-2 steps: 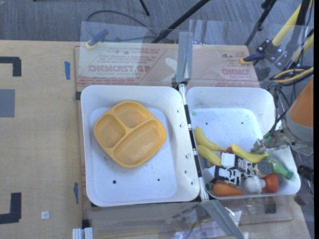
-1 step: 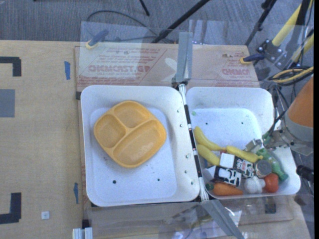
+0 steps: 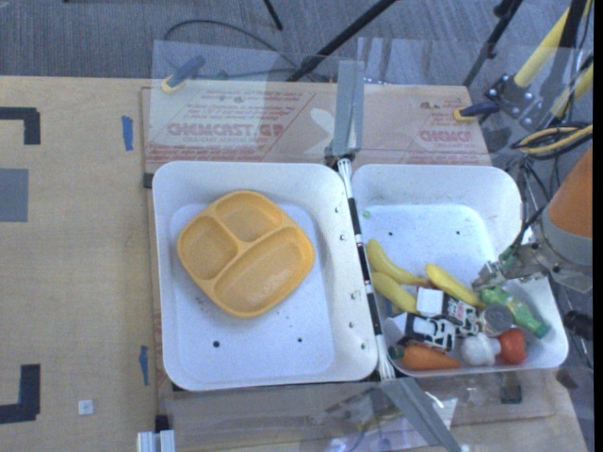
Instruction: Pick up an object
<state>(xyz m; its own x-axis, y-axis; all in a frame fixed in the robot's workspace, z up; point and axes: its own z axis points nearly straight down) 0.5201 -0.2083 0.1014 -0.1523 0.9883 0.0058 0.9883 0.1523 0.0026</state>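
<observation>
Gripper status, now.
Gripper: cannot be told; it sits low over the right bin, just above the green bottle.

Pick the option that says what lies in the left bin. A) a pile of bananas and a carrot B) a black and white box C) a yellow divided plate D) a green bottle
C: the yellow divided plate lies alone on the floor of the left bin, while the bananas, carrot and green bottle lie in the right bin.
</observation>
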